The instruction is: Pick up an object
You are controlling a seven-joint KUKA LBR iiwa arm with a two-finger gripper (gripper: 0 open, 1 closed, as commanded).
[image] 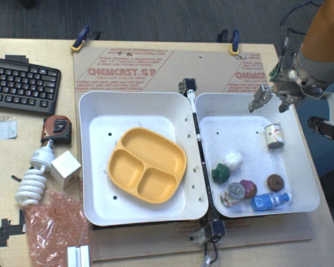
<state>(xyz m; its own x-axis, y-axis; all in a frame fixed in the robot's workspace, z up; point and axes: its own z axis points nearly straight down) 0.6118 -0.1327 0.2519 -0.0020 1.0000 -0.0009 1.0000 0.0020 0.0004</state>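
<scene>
2 bins sit side by side on the worktop [33,127]. The left bin [92,149] holds a divided tray [147,164]; the right bin [300,171] holds a can [274,136] behind a bottle [270,201]. A keyboard [22,85] lies far left.

Brightness: you get even, bright overhead light across the worktop [22,132].
Shadows: soft and short, beneath the yellow tray [147,164] and along the left bin [94,149] inner walls.
Glare: mild sheen on the white bin floors.
Focus: centre sharp; the arm [323,32] at upper right looks soft.
Upper frame: carpet darker.
</scene>
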